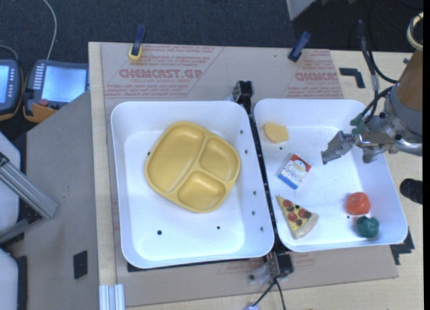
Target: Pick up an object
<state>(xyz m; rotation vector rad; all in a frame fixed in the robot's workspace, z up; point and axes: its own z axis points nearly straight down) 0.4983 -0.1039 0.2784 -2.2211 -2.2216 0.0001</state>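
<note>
A cardboard-topped worktop (201,66), printed "CHEMCAST" in red, carries two white bins. My pincer (351,147) hangs over the right bin (322,110), fingers spread wide with nothing between them. Below lie a small blue, white and red carton (294,171), its print unreadable, a pizza slice (296,216) and a yellow piece (275,132). A yellow divided plate (193,165) sits in the left bin (134,187).

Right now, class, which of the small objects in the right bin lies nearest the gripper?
The small blue-and-white carton, just left of the gripper; the yellow piece, pizza slice, red ball and green object lie farther.
</note>
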